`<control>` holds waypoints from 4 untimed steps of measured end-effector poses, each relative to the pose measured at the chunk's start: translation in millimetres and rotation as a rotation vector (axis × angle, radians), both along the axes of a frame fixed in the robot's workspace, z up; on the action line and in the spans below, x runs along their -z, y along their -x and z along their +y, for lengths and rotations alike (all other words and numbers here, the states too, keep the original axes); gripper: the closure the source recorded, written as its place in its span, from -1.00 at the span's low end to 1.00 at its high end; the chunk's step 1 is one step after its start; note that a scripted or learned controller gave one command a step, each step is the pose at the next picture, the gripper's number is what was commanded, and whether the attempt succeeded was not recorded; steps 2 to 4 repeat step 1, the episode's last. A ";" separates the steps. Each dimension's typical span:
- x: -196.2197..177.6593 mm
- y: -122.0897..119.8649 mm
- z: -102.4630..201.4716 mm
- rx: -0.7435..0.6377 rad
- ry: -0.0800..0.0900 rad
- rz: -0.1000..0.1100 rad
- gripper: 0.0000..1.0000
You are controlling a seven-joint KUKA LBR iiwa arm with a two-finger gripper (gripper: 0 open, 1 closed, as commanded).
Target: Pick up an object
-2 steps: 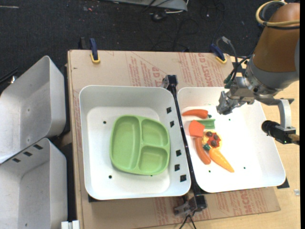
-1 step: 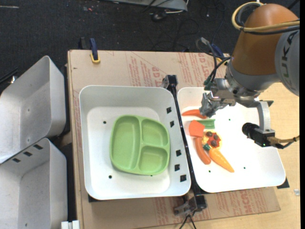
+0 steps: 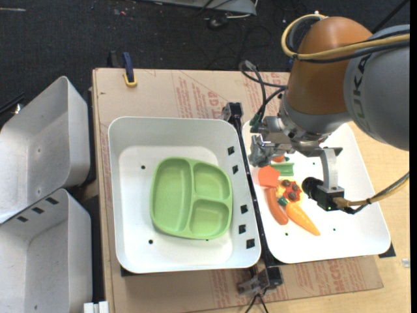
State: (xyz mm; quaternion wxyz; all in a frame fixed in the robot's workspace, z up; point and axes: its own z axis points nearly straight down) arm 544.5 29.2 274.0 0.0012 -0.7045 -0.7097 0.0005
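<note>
Nearest the camera, the left bin (image 3: 124, 240) carries a green divided plate (image 3: 192, 199), lying flat and central, well apart from the work. The right bin (image 3: 365, 233) holds the candidates for picking: a cluster of toy food, with an orange carrot (image 3: 303, 218) and a red sausage-like piece (image 3: 277, 210) side by side, an orange slab (image 3: 268, 176) and a green piece (image 3: 283, 169) just beyond. They lie loose and touching, which in my judgement makes a clean single grasp harder. Farther back, the pincer (image 3: 266, 145) hangs over the cluster's far edge beneath the wrist; its opening cannot be told, and nothing is seen held.
</note>
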 end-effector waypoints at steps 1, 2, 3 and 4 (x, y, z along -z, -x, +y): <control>16.8 -4.7 55.4 0.000 0.001 0.000 1.00; 16.8 -4.7 55.4 0.000 0.001 0.000 1.00; 16.8 -4.7 55.4 0.000 0.001 0.000 1.00; 16.8 -4.7 55.4 0.000 0.001 0.000 1.00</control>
